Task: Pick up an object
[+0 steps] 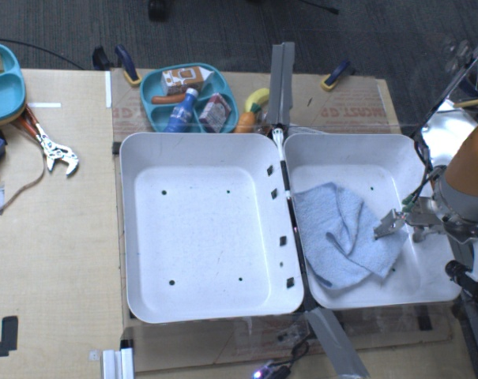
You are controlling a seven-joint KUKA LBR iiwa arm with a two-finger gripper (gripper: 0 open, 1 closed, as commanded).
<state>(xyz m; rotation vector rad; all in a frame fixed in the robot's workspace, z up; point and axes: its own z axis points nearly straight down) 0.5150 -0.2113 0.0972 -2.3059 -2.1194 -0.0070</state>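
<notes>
Red print is showing on the cardboard sheet [345, 109] behind the bins, upside down and too faint to read for sure. The small carton [183, 78] in the teal tray [153, 99] is carrying a label, too blurred. Nothing else legible.

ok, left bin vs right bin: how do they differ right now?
The left bin shows only its bare white floor with small dark holes, while the right bin has a crumpled blue-grey cloth lying in it. The gripper sits over the right bin at the cloth's edge, well away from the left bin. Both are shallow white bins.
</notes>
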